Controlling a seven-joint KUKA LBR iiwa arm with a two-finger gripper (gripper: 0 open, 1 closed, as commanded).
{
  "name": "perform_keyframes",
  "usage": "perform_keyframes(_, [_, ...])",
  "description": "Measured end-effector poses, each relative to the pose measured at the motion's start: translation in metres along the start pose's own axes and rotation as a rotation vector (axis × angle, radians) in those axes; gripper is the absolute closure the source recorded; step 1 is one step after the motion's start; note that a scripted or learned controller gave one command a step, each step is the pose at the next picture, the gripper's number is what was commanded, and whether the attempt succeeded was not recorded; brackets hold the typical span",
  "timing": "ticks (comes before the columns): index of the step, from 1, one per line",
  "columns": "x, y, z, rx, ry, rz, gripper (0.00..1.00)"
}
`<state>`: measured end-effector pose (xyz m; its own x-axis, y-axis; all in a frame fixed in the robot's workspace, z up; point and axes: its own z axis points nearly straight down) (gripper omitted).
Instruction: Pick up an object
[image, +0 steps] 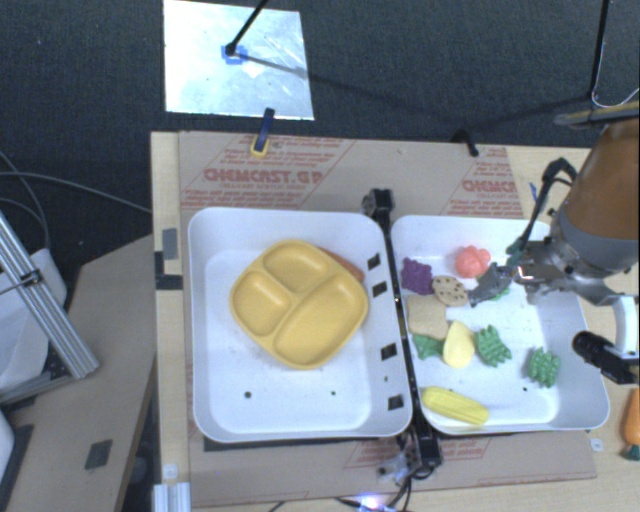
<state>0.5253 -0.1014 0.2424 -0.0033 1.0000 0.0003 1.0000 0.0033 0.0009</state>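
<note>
2 bins: left (215, 300) holds yellow plate (298, 303); right (575, 400) toy foods.

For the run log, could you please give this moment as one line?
arm: over right bin | gripper: low, near orange toy | held: nothing seen | left bin: yellow plate

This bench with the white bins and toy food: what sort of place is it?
Most likely a robotics lab test bench. A robot arm reaches over two shallow white bins, one holding a yellow divided plate, the other toy foods such as a corn cob. Loose cables cross the dark carpet beside it.
</note>
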Motion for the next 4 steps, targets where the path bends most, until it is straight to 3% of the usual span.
perform_keyframes(1, [0.000,-0.042,0.165,0.007,0.002,0.005,0.00])
perform_keyframes(2, [0.002,-0.020,0.144,-0.002,-0.001,-0.001,0.00])
perform_keyframes(3, [0.002,-0.020,0.134,-0.002,0.000,0.001,1.00])
perform_keyframes(4, [0.076,-0.038,0.054,-0.006,0.002,-0.007,1.00])
